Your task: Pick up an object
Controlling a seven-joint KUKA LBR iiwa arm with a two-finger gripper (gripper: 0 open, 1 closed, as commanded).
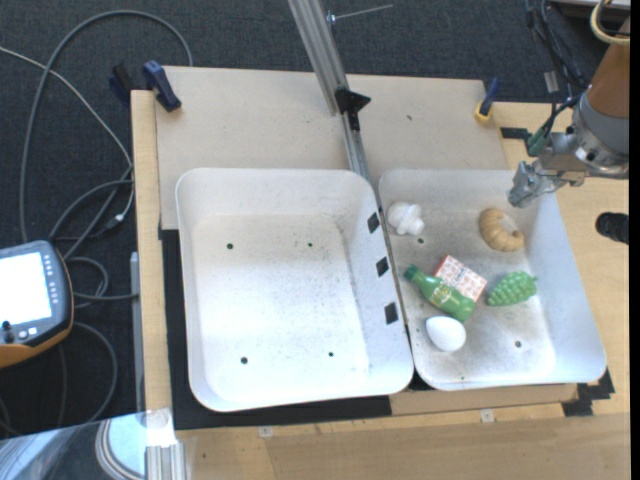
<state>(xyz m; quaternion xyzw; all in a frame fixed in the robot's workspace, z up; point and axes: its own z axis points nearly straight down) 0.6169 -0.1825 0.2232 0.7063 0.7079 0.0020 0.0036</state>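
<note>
gripper [524, 185] above right bin's far edge, green bottle [440, 293] lying, neck pointing up-left

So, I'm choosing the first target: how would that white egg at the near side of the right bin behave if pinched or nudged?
The white egg looks smooth and rounded, so it would probably slip from a pinch and roll when nudged. It lies close to the green bottle, which may get pushed too. It is likely a light toy, though that's uncertain.
</note>
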